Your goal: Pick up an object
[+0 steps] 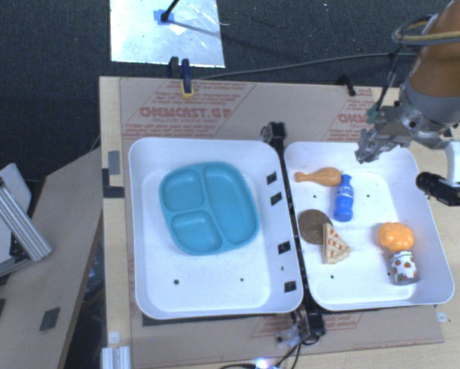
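The right bin (429, 229) holds a toy chicken drumstick (319, 177), a small blue bottle (343, 197), a brown round cookie (312, 224), a pizza slice (335, 244), an orange fruit (395, 236) and a small patterned cup (403, 267). My gripper (365, 152) hangs over the bin's back edge, up and to the right of the drumstick and the bottle. Nothing shows between its tips.
The left bin (149, 283) holds a blue divided plate (209, 207). A black divider with clips (286, 214) runs between the bins. The arm's grey and orange body (445, 60) fills the upper right. A black bracket (441, 187) sticks over the right bin's right rim.
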You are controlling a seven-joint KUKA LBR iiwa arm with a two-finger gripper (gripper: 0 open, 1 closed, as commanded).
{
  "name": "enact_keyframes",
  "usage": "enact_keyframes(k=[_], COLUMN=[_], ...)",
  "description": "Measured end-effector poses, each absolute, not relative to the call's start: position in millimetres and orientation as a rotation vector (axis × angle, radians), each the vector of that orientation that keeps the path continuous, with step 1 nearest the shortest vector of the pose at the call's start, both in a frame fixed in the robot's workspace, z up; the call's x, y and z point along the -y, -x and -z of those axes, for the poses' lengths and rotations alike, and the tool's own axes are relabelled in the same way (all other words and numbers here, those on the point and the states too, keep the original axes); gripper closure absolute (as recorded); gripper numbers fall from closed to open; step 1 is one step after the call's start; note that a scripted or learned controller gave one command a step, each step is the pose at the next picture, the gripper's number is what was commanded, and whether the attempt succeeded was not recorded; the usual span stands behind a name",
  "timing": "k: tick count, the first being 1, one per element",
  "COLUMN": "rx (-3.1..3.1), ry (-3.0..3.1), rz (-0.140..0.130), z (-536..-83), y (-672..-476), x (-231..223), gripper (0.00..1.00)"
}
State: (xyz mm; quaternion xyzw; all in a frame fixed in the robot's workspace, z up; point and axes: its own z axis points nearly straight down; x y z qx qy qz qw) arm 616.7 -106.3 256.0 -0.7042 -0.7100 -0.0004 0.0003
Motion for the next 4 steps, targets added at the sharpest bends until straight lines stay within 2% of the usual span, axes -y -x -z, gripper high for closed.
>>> enact_keyframes(k=[1, 2, 3, 4], rx=[2.23, 2.231, 2.23, 2.23], ry=[2.212, 2.209, 2.209, 2.209], rz=[0.002, 0.002, 0.001, 0.001], z=[-253.3, -243.2, -230.0, -218.5], y=[-594.4, -586.2, -563.8, -549.9], x=[63.9, 6.0, -43.0, -92.2], gripper=[1.0, 1.0, 1.0, 1.0])
